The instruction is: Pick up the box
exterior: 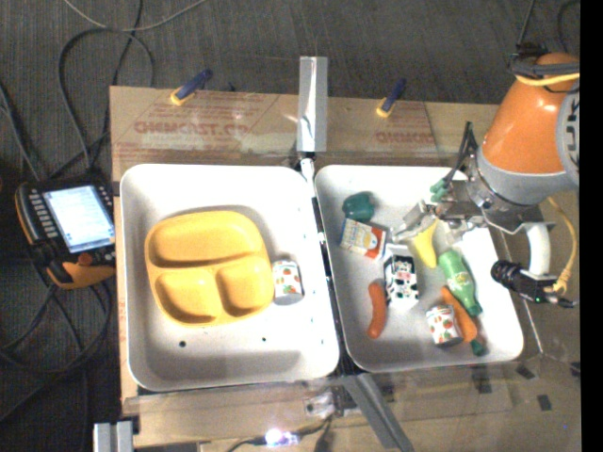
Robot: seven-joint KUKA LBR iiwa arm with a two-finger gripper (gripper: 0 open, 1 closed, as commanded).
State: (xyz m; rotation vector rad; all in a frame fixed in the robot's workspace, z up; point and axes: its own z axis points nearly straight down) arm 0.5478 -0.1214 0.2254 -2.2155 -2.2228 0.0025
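Observation:
A small orange-and-white box (363,239) lies in the right bin (334,281), just below a teal object (358,203). A second carton, white with black cow spots (402,280), lies a little lower and to the right. My gripper (421,218) hangs over the upper middle of the right bin, right of the orange-and-white box and just above a yellow banana (426,249). It reaches down from the orange-banded wrist (528,144). I see nothing held in it.
The right bin also holds a green bottle (459,282), a carrot (464,324), a red sausage (377,310) and a small can (441,327). The left bin (141,347) holds a yellow divided tray (205,265) and a small can (286,281). A tablet (73,217) sits at the far left.

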